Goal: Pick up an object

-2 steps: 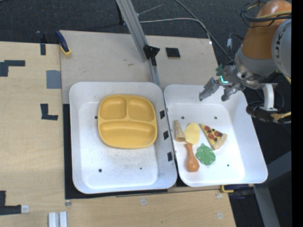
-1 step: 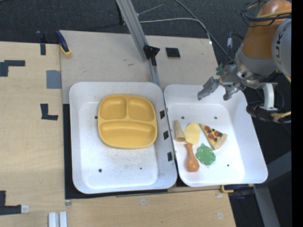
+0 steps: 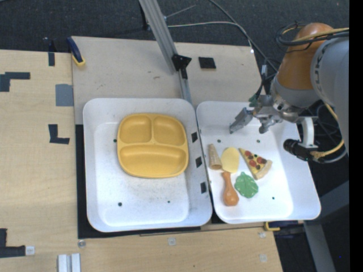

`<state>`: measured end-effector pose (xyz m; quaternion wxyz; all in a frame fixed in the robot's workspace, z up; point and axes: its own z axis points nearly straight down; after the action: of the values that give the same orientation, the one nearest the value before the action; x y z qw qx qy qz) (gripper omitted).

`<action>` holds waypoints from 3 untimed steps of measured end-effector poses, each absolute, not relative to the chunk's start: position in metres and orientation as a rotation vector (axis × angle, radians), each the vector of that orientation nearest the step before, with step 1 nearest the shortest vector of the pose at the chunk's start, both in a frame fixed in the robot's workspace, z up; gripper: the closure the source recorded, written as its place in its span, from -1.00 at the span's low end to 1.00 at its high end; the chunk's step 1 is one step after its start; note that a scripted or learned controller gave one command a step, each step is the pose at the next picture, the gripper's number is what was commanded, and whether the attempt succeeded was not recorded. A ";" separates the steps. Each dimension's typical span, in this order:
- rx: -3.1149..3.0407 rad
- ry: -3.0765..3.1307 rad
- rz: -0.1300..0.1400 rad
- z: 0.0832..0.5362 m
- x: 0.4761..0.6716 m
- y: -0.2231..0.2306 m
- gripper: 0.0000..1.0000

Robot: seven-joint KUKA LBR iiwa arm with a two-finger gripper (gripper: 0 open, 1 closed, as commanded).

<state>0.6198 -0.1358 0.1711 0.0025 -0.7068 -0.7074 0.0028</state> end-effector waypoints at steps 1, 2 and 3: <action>-2.217 -2.219 0.009 0.108 0.623 -0.138 -1.00; -2.220 -2.225 0.003 0.085 0.624 -0.137 -1.00; -2.223 -2.228 0.001 0.097 0.625 -0.138 1.00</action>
<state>0.6249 -0.1379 0.0972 -0.0030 -0.7063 -0.7079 0.0004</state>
